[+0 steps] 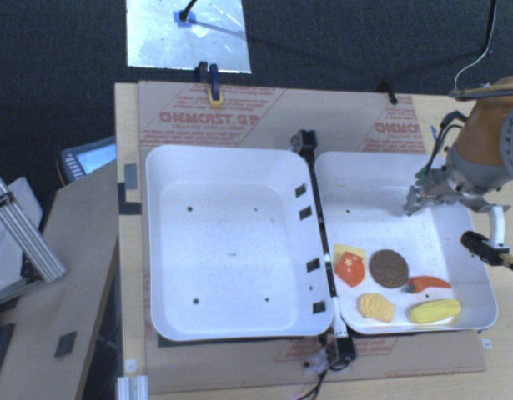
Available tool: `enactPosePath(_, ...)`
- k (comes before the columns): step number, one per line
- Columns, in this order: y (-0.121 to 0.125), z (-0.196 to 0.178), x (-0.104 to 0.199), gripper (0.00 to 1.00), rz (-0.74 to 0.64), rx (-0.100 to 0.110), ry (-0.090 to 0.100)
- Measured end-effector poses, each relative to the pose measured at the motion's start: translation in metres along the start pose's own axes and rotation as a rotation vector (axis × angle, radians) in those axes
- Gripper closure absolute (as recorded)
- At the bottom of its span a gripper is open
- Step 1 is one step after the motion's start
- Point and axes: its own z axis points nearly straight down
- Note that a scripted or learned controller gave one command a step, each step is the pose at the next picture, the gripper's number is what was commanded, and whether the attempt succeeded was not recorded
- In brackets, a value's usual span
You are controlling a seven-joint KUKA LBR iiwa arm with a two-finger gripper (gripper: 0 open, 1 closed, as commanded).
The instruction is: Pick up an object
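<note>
The gripper [416,200] is hovering over the right bin [490,307]; its finger state cannot be determined. The brown disc [389,267] is lying nearer the camera, well apart.

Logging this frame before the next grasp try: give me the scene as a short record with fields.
arm: enters from the right, over the right bin
gripper: above the bin's far part, apart from the items
items, near end of right bin: pizza slice, brown disc, red pepper, yellow ridged piece, corn cob
held: nothing seen
</note>
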Motion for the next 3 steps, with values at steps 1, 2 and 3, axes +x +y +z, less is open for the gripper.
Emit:
enactPosePath(1, -0.029, -0.133, 0.035, 1.0, -0.003, -0.005, 0.001)
enactPosePath(2, 0.056, -0.147, 0.068, 1.0, -0.007, -0.005, 0.0)
enactPosePath(3, 0.021, -0.211, 0.006, 1.0, 0.006, -0.001, -0.002)
